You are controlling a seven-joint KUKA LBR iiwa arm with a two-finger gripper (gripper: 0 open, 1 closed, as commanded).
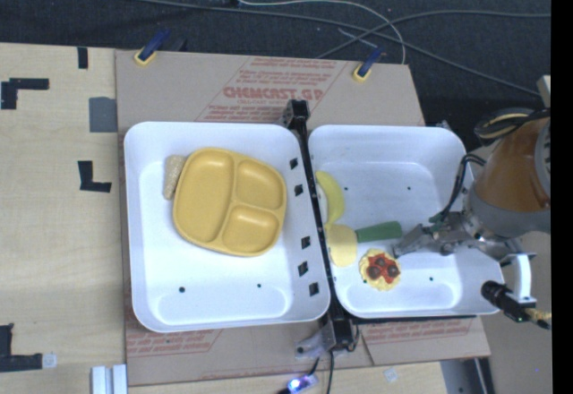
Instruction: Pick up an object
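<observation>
Tool (414, 243) sits low in the right-hand shallow white bin (421, 146), at the end of the grey arm with its orange band (512, 175), which reaches in from the right. Whether it is wide, narrow or gripping anything cannot be told; its tip is dark and blurred against the bin floor. Tip lies just beside the right end of a green block-shaped piece (380, 231), apparently touching or nearly so.

Other contents of the right bin, along its left side: a pale yellow-green curved piece (329, 192) near the dividing wall; a pale yellow rounded piece (342, 245) below it, touching the green block's left end; a small round yellow disc with red and dark topping (380, 269) just below the green block.

Left-hand shallow white bin (215, 298) holds a yellow plastic plate with three compartments (229, 201), lying flat and slightly turned. A tan, rough-textured flat piece (172, 175) pokes out from under the plate's left edge.

Both bins rest on a brown cardboard sheet (269, 88) on the table (54, 231). Red printing on the cardboard reads upside down; "CHEMCAST GP" is legible, smaller lines are not. Two yellow-and-blue clamps (152, 47) hold the sheet's far edge.
</observation>
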